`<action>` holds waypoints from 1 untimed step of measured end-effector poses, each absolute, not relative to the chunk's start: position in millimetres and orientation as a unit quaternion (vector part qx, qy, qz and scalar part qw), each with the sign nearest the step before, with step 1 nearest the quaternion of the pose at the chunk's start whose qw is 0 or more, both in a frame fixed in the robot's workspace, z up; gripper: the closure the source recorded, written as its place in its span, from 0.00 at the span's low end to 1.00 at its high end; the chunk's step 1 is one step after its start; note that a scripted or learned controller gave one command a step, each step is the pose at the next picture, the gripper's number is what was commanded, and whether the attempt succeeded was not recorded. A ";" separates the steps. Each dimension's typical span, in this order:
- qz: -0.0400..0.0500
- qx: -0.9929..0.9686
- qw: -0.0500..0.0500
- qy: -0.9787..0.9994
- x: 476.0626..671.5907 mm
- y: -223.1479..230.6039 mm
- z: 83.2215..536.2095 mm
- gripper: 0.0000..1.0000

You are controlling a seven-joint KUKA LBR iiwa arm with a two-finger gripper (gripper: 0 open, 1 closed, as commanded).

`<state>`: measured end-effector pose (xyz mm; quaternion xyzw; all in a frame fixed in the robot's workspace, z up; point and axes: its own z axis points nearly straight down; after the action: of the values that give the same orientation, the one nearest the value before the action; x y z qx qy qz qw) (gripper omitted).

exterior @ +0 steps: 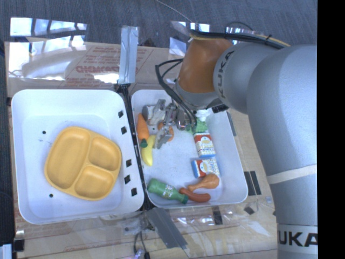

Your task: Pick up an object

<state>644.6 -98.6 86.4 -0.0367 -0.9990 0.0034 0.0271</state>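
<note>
Arm: we're looking at the big grey KUKA arm (269, 101) sweeping in from the right, orange band above the wrist, the white letters "UKA" readable near the bottom edge.
Bench: a brown cardboard sheet (91, 63) with faded red print we cannot read, strips of grey tape, shiny patches at the back.
Left bin: the shallow white plastic bin (27, 117) carries a yellow divided plastic plate (82, 162) with three compartments, smooth and rounded.
Right bin: the second shallow white bin (234, 171) is crowded with toy food.
Gripper: the metal two-finger gripper (161, 124) sits low over the far-left part of the right bin; we cannot tell how it stands.
Beside the gripper: an orange toy carrot (142, 128) and a yellow toy banana (146, 154) along the left wall.
Middle: a green-capped bottle with a red and white label (203, 142), then a small blue and white carton (205, 167); print too small to read.
Near wall: a green toy bottle (166, 190), a red sausage (195, 196), a tan drumstick (206, 182).
</note>
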 end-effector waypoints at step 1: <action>0.004 -0.034 0.011 -0.999 651.4 -96.3 99.2 1.00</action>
<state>651.4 -96.3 99.2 -0.0336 -0.9994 0.0040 0.0109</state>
